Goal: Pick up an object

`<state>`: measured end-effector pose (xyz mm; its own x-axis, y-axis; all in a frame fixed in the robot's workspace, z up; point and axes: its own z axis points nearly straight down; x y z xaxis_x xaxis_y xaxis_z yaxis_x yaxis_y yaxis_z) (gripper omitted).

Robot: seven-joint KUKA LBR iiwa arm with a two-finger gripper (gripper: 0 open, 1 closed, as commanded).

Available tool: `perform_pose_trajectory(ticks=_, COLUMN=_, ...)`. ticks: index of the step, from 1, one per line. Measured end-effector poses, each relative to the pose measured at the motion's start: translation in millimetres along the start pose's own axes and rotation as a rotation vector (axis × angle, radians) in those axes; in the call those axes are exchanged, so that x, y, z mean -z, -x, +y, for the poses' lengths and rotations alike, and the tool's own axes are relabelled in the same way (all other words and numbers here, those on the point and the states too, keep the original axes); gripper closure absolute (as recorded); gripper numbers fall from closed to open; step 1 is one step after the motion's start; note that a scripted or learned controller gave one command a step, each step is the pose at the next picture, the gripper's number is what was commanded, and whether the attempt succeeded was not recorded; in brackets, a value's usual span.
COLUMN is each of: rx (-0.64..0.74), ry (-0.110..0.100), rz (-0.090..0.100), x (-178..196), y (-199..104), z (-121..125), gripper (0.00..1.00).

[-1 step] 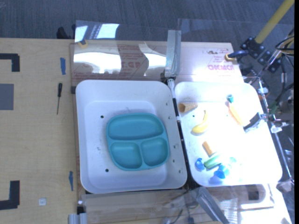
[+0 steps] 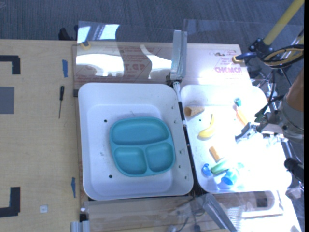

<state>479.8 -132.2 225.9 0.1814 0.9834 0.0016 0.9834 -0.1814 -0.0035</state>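
The right white bin holds several small toys. A yellow banana lies near its left side, with a brown wedge above it. An orange carrot and a small blue piece lie at the upper right. Lower down are an orange stick, a green piece and blue pieces. My gripper hangs over the right part of this bin, just below the carrot and right of the banana. Nothing is seen held in it.
The left white bin holds a teal divided plate. A metal post stands behind the bins' shared wall. Cables and a yellow rod crowd the upper right. Bright glare washes out the right bin's floor.
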Motion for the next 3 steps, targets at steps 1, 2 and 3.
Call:
perform_pose_trajectory(ticks=1, rx=-0.239, ry=-0.005, rz=-0.001, x=-94.5, y=-42.6, z=33.5, gripper=0.0)
perform_pose_trajectory(ticks=2, rx=0.356, ry=0.006, rz=-0.001, x=-138.1, y=-29.1, z=51.2, gripper=0.0)
perform_pose_trajectory(ticks=3, rx=0.354, ry=0.015, rz=-0.003, x=-126.2, y=-28.9, z=53.5, gripper=1.0)
